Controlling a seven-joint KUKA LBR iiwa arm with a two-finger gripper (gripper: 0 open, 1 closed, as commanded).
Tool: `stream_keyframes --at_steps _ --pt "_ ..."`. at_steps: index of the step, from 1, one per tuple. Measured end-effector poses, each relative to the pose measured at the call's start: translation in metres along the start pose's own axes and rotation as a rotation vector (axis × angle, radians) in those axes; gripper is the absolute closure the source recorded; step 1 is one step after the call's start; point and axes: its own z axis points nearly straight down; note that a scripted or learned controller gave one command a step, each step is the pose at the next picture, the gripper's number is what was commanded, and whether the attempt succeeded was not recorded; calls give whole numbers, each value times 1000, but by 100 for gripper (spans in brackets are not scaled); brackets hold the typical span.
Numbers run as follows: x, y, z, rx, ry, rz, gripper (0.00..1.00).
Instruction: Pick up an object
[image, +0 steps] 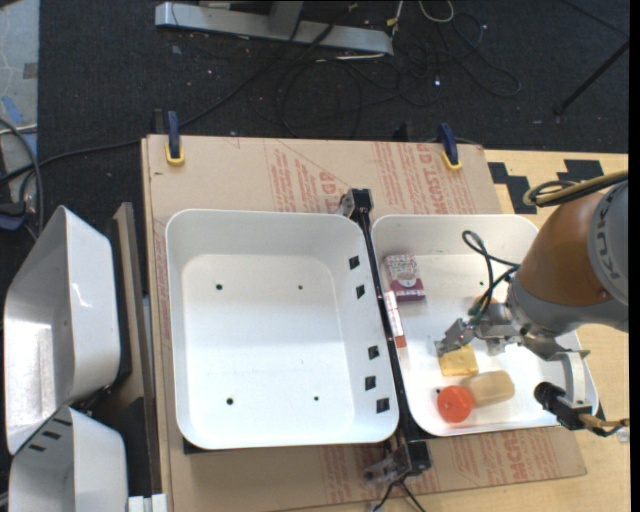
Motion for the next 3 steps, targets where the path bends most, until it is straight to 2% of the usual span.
stream_keyframes --at_steps 1,2,3 --pt "30 17 0 -5 0 -9 0" --pt "51 -17 0 1 1 -2 0" --pt "50 -16 -10 -3 0 0 100"
